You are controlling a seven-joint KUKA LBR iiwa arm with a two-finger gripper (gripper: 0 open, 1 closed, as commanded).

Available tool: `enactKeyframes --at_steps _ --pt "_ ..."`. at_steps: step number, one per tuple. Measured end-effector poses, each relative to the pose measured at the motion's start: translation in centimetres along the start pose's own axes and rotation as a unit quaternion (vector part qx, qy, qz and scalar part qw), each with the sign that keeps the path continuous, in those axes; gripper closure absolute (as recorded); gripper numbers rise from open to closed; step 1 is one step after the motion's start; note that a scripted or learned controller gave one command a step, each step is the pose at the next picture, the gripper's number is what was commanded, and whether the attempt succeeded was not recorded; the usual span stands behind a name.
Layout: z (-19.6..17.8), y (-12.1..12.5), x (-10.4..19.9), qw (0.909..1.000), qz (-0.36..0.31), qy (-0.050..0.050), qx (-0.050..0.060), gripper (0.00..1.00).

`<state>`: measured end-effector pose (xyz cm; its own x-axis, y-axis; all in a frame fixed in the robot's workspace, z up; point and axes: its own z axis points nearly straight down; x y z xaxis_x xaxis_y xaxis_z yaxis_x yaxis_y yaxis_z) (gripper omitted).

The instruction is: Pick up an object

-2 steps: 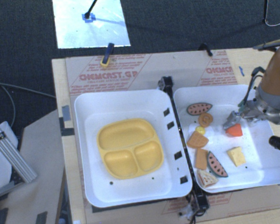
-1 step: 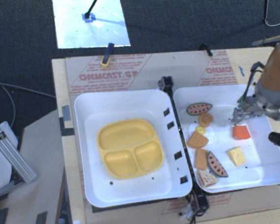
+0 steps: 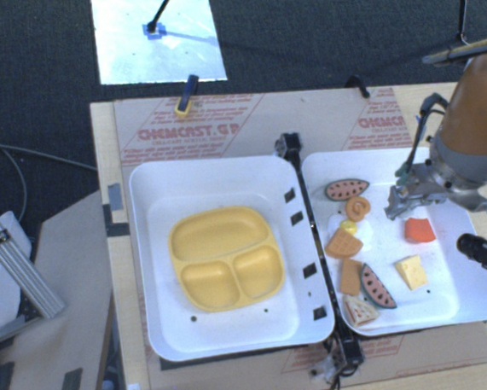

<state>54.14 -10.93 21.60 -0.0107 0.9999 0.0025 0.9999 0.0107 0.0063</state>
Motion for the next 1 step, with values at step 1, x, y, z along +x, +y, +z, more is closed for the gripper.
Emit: enactKeyframes --at_steps 1 --pt "0.55 0.03 -0.56 1.0000 0.004 -0.001 0.002 0.00"
